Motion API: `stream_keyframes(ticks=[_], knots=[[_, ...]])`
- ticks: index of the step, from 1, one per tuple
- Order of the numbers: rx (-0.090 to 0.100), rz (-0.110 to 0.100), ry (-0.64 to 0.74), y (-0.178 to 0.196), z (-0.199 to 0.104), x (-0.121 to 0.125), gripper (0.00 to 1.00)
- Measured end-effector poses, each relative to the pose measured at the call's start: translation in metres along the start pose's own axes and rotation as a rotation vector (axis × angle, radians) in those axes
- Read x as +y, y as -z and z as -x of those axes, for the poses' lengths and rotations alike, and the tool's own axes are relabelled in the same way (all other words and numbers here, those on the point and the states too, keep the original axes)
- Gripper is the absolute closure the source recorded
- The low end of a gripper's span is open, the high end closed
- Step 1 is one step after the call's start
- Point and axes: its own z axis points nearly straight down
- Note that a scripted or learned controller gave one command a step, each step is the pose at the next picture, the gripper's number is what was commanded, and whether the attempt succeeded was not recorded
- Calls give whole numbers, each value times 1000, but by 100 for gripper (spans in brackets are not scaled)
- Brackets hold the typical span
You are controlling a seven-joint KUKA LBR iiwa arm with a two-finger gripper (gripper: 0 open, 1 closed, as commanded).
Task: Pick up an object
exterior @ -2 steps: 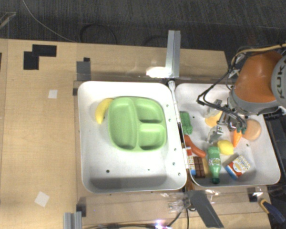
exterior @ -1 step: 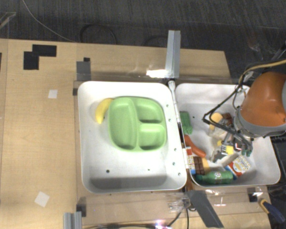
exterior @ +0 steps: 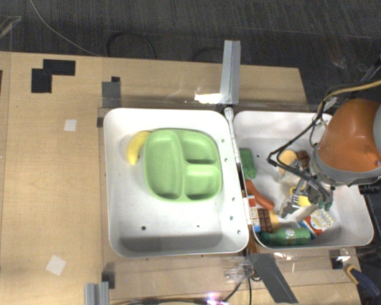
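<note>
One green bottle (exterior: 287, 236) — on side, long axis left-right, right bin (exterior: 257, 122).

A green bottle (exterior: 286, 236) lies on its side at the lower right of the frame, along the near wall of the right bin (exterior: 349, 116). Up from it, an orange carrot-like piece (exterior: 260, 199) lies slanted, and a flat green block (exterior: 247, 162) sits beside the bin's left wall. A small yellow-orange item (exterior: 288, 158) rests further right.
</note>
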Motion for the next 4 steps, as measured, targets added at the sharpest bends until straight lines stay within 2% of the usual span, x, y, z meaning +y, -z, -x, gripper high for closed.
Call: stream_keyframes(ticks=[1,2,3,4], knots=[[-12,2,8,12,4,2,100],[-11,2,9,11,4,2,0],[-4,2,-26,1,-24,-2,0],[2,2,-65,0,-20,-44,0]])
